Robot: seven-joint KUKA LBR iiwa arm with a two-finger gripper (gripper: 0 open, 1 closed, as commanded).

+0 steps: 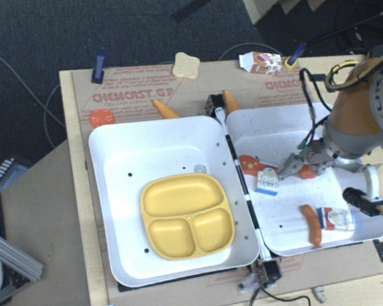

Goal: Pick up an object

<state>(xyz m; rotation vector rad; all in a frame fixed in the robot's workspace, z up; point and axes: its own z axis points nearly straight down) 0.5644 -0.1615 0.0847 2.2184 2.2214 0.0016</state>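
Bread slice (185, 65) and blue clamp (98, 66) lie outside bins.

Board behind my bins (133, 94): "CHEMCAST G.P", red print, repeated on a line beneath
Board at my right (275, 85): same red print, too foreshortened for me to read

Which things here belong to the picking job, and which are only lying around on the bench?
For the job:
tool
sausage
red packet
white carton
small packet
right bin

Lying about:
yellow tray
left bin
bread slice
carrot
red cap
blue clip
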